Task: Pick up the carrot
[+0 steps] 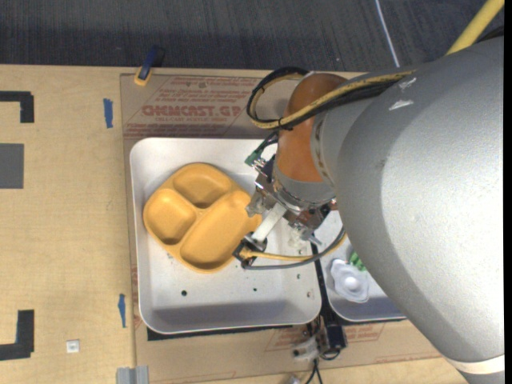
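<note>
Pincer (282, 214) hangs over the left bin (160, 294), just beside the yellow divided dish (196, 214), probably positioned for a grasp. Whether it is wide or narrow cannot be told.

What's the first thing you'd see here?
The huge grey arm with its orange band looms over the right side, hiding most of the right bin. Next comes the bright yellow dish with three hollows, lying in the left bin.
</note>
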Available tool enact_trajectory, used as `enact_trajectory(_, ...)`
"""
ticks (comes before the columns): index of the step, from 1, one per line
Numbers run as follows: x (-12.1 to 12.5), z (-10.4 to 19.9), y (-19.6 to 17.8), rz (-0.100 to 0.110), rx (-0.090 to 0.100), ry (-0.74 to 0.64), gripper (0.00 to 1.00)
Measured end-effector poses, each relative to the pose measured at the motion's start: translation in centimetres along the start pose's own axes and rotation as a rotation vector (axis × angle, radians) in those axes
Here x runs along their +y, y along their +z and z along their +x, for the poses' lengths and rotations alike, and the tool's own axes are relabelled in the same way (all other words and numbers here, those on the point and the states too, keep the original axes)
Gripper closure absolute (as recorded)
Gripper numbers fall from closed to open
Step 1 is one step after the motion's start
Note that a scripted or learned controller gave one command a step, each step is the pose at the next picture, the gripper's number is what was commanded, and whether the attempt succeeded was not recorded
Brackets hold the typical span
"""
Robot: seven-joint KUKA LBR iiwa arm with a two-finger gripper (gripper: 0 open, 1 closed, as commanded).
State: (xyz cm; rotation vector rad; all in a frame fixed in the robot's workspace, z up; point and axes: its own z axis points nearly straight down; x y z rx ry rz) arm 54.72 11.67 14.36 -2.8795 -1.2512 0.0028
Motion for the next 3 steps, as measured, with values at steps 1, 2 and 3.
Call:
enact_trajectory(1,-4.7,1.7,5.7,-0.002,0.003,0.004,0.00)
enact_trajectory(2,-9.8,0.9,5.7,-0.005,0.009,0.203,0.00)
enact_trajectory(3,-9.7,1.5,4.3,-0.011,0.027,0.202,1.00)
